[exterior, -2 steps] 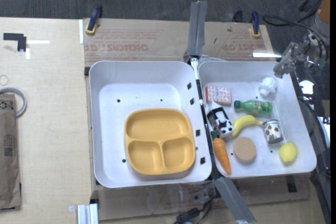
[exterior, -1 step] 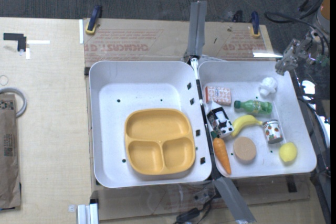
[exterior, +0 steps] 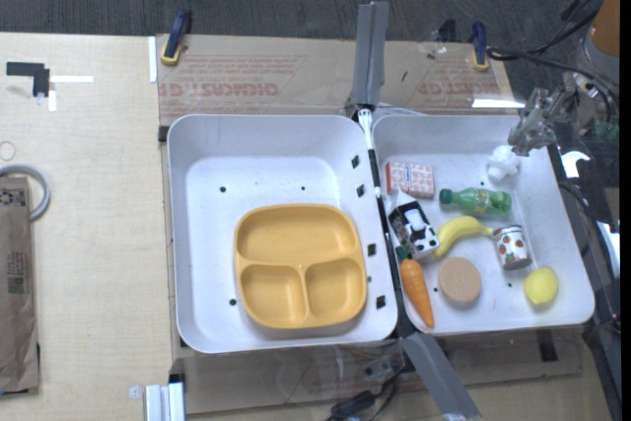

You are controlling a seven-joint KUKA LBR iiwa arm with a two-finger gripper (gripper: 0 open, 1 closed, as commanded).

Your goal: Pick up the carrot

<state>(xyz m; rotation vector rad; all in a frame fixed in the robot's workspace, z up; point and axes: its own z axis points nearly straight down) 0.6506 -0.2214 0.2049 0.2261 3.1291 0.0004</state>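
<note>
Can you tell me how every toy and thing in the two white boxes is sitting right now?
Orange carrot: lying flat, by the right bin's left wall.
Yellow banana: lying flat.
Green plastic bottle: on its side.
Small printed can: tipped over.
Yellow lemon: resting loose.
Round tan disc: flat.
Yellow divided plate: right way up in the left bin.
Gripper: above the right bin's far corner.

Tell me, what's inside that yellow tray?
The yellow tray in the left bin has three compartments, all showing bare yellow bottoms. The bin floor beneath the tray is covered from view.
</note>
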